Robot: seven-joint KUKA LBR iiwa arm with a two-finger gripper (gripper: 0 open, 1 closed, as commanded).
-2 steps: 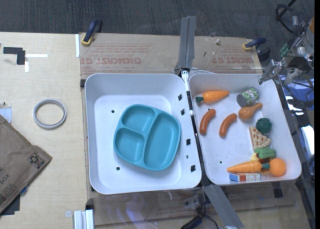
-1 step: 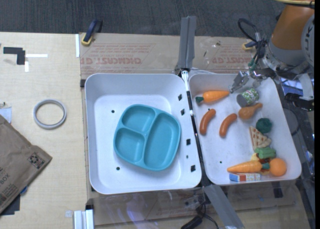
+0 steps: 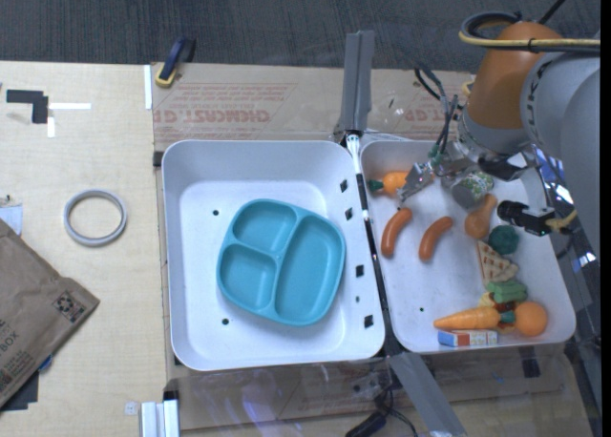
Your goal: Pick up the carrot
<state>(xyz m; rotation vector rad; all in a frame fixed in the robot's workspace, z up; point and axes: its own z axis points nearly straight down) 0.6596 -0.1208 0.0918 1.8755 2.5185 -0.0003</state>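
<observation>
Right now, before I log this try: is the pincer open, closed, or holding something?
Pincer: cannot be told; it sits low over the right bin, near a small carrot, with nothing visibly held.

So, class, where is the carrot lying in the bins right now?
In the camera view the carrot lies near the front edge of the right bin, just above a small box and beside an orange.

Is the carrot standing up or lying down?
Lying down. The carrot rests flat on the right bin's floor, pointing left, green top to the right.
</observation>
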